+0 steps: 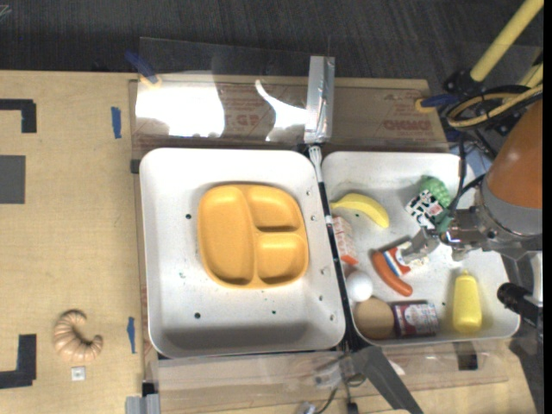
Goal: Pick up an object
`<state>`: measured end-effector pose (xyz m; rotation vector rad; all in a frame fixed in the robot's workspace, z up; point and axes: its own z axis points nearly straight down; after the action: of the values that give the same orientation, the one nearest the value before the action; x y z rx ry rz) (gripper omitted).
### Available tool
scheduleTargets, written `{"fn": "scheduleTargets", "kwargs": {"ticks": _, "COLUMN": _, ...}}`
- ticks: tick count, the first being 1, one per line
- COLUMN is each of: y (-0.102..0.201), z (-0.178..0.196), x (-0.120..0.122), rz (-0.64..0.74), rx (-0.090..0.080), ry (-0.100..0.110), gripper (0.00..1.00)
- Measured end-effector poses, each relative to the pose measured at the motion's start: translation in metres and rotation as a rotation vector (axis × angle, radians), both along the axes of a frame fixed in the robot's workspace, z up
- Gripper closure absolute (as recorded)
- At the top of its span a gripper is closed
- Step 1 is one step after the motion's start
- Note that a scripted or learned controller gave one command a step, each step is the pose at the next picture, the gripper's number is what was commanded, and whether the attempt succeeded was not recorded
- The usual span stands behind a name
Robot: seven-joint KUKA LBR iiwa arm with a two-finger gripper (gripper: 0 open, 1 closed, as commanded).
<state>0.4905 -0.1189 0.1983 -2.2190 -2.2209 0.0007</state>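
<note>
Grey metal end effector (424, 241) sits low in the right bin (492, 336), beside the red hot dog (392, 272); its grasp state cannot be told. Centre it over the hot dog (nearest candidate), align across the short axis, then descend straight. Avoid nudging the banana (364, 208) and yellow bottle (467, 304).

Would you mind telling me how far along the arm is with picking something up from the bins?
Done: the gripper has reached into the right bin and sits low among the items, just above the red hot dog. In hand: nothing shows between its fingers, so no grasp is confirmed. Left: closing on an item and lifting it. The banana, yellow bottle and dark can lie in that bin.
</note>
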Motion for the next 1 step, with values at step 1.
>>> {"fn": "scheduleTargets", "kwargs": {"ticks": 1, "y": 0.0194, "z": -0.1106, "x": -0.0031, "rz": -0.214, "rx": -0.001, "ry": -0.009, "gripper": 0.0}}
